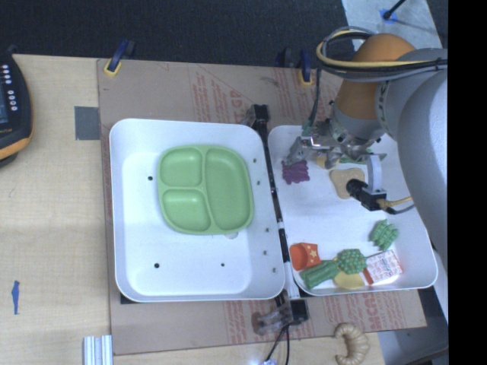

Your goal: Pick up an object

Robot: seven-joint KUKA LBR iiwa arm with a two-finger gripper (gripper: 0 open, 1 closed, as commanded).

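Purple grapes (296, 172), a little toy bunch, sat near the back-left corner of the right bin (335, 223), right by the wall it shared with the left bin (133, 204). The gripper (295, 158) was hanging just above and touching distance from them, at the end of the grey arm (415, 128) with its orange band (377, 55) reaching in from the right. Honestly couldn't tell how the tool stood, wide or narrow, since the wrist and cables blocked it, and nothing was clearly pinched in there. Beside the grapes lay a tan bread-looking piece (344, 179), partly under a black bracket. Farther toward the front there was a small green leafy thing (384, 234), then a pile in the front corner: a red-orange block (303, 255), a broccoli floret (350, 261), a green pickle-shaped piece (319, 273), something yellow (348, 281) and a red-and-white packet (383, 267). Over in the left bin, a pale green divided plate (205, 189) with three compartments sat tilted a bit. Out front on the cardboard lay a tan curled toy (352, 342).
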